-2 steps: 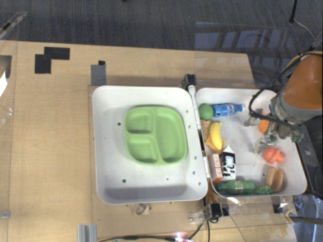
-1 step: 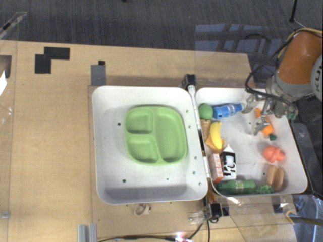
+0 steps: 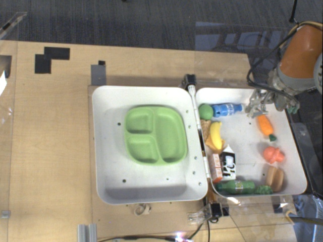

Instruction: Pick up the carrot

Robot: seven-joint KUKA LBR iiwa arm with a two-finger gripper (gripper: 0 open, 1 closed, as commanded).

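A: Carrot lies in the right bin, near its far right corner, just below the gripper.

B: Does the gripper hold it?

A: No, nothing sits between the fingers; whether they are spread or closed cannot be told.

B: How should the pick go?

A: Probably centre over the orange body, align across its narrow width, and descend straight.

B: Its look?

A: Short, bright orange, with 1 green tip pointing toward the tomato.
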